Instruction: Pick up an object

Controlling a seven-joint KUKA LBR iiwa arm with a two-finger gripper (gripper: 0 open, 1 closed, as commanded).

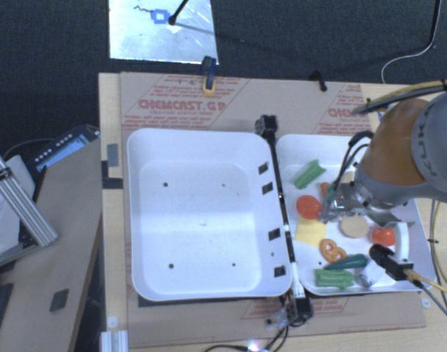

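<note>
Cardboard (179, 101) covers the bench under two white bins; the arm (410, 149) reaches over the right bin (296, 152), its claw (333, 207) low among toys. Whether it grips anything, I cannot tell. Just left lies a red tomato (308, 206), below it a yellow slab (311, 232), up-left a green piece (309, 173), down-right a tan disc (354, 228), below a pretzel (332, 251).

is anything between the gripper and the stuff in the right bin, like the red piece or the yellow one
Nothing visible blocks it. The gripper is already down inside the right bin, right beside the red piece and just above the yellow piece. Only neighbouring items crowd close, such as the pretzel.
</note>
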